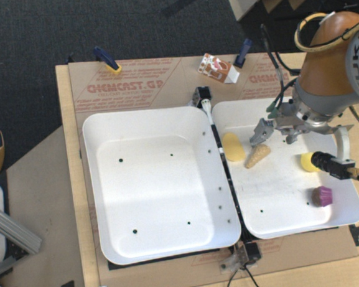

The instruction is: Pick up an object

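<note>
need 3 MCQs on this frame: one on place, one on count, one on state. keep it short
1. Where does the tan cone-shaped piece lie?
A. left white bin
B. right white bin
C. on the cardboard sheet

2. How many loose items lie in the right white bin?
A. two
B. four
C. six

3. How does the claw stand relative to the tan cone-shaped piece?
A. just above it, at its upper end
B. over the far left bin
C. over the cardboard

Key:
1 B: it rests beside the pale yellow round piece.
2 B: those two, a yellow ball and a small purple cup-shaped piece.
3 A: the claw's tips sit close over the cone.
</note>
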You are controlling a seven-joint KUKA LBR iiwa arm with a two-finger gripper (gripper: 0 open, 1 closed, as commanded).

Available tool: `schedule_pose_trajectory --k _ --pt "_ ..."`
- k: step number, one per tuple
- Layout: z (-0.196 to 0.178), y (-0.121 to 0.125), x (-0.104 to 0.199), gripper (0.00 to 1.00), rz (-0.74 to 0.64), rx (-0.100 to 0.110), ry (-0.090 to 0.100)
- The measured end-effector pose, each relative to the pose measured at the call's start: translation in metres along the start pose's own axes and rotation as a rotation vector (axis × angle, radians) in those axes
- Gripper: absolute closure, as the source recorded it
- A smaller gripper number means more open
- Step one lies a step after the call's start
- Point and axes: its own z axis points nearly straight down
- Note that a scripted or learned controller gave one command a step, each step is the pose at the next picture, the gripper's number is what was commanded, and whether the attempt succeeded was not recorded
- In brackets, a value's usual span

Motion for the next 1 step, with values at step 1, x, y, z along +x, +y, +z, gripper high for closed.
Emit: schedule_pose_trajectory --k 1 --pt "0.0936 0.0294 0.0003 0.0 -0.002 0.004 0.001"
